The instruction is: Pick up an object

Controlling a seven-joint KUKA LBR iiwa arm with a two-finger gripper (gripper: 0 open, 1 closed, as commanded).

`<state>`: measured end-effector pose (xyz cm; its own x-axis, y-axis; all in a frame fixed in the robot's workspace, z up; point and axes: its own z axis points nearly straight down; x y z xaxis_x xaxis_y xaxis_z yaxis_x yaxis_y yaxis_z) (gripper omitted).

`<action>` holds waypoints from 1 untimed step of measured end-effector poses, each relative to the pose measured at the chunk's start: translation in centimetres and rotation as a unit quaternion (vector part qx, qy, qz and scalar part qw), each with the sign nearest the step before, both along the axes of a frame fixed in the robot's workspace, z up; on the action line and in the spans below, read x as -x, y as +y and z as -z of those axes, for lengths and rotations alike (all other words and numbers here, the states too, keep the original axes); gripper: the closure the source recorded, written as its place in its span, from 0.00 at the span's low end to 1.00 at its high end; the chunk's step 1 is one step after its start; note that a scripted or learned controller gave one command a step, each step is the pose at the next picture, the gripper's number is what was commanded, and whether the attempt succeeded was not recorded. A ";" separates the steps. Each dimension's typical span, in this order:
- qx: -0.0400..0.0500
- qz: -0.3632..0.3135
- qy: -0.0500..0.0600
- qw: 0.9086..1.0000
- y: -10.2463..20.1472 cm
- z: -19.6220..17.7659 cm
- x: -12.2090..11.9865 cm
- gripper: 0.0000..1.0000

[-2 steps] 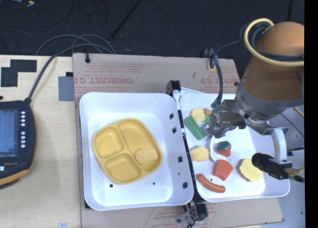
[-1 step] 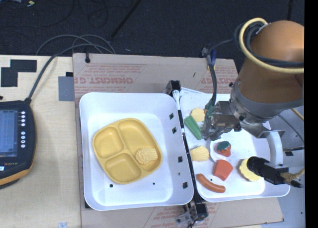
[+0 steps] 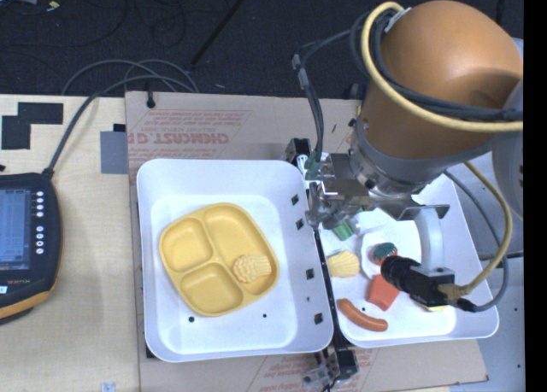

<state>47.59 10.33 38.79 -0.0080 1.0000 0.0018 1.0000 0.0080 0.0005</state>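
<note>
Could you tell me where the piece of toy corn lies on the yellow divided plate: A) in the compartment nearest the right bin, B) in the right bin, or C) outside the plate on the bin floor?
A: the toy corn sits inside a compartment of the yellow divided plate, on the side towards the right bin.

Even overhead light, white bins [image 3: 222, 178] bright — dark background, slightly soft focus

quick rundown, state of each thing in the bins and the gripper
yellow tray: flat in the left bin, holding one piece of corn
sausage: lying loose in the right bin
orange block: lying loose, right bin
pale yellow piece: lying at right bin's left edge
gripper: low over right bin
</note>
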 end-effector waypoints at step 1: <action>0.002 0.002 0.003 1.000 0.5 2.7 0.0 1.00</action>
<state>47.54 10.79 36.08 -0.0041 1.0000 -0.0014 1.0000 0.0041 -0.0062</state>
